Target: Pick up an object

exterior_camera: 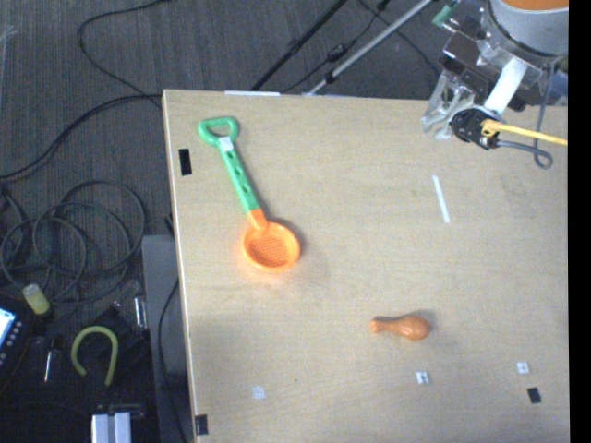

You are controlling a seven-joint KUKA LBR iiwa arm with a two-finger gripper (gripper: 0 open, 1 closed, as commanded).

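From the slanted overhead camera, the gripper (pixel 450 118) hangs at about one o'clock over the far right corner of the worktop (pixel 369 247), a pale wood-grain board. Its metal fingers appear parted with nothing between them, so it carries nothing. A yellow-and-black cable fitting (pixel 503 133) juts from the wrist toward three o'clock.

The candidates for picking lie flat and well apart from the gripper, probably scattered loosely so each can be reached from above. At ten o'clock is a toy strainer spoon (pixel 251 206): a smooth green plastic handle with holes and a loop end, joined to a round, perforated orange bowl. At about five o'clock lies a small orange drumstick-shaped toy (pixel 403 327), glossy, bulbous at one end and tapering at the other. A thin white stick (pixel 441 198) rests near two o'clock, closest to the gripper.
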